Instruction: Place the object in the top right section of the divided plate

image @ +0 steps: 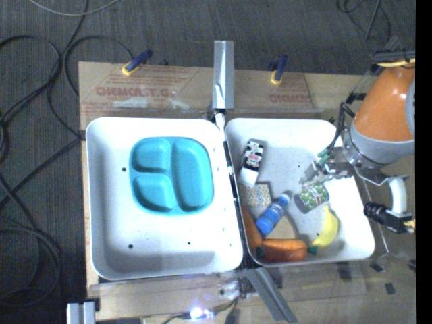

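Turquoise divided plate (173, 175), white bins (108, 248), yellow banana (327, 228), orange carrot (285, 250), blue bottle (271, 216)

Two blue clamps (136, 62) (277, 69) gripped the cardboard (162, 90) at the bench's far edge. A metal bar (223, 76) stood between the bins. Black cables (40, 59) and a white cord (81, 2) trailed over the dark carpet (283, 12).

Smooth, seemingly plastic turquoise plate (173, 175); matt white bins (108, 248).
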`<state>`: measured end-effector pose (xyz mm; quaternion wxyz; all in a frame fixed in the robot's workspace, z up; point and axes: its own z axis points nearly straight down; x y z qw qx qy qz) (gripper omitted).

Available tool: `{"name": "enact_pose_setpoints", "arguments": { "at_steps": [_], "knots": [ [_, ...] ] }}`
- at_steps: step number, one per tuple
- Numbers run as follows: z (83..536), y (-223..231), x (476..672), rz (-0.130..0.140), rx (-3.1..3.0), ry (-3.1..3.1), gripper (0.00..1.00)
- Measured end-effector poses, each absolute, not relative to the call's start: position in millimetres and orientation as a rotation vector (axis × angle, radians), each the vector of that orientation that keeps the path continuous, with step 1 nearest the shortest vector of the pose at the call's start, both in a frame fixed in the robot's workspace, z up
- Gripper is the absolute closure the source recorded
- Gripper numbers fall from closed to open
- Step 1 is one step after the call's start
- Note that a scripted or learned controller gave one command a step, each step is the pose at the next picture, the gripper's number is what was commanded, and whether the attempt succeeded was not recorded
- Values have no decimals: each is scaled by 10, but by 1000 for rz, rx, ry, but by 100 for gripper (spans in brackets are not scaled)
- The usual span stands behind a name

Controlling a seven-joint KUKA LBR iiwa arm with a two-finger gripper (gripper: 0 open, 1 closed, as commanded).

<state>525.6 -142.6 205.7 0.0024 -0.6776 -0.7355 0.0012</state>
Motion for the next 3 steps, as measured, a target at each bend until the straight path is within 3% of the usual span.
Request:
{"name": "enact_pose_setpoints", "arguments": {
  "at_steps": [1,2,3],
  "knots": [
    [3072,-2084,5800,6,-1952,-2461,100],
    [3487,-2049,6685,7,-1767,-2598,100],
    [4326,-2235,6228,5,-1838,-2548,100]
  ]
}}
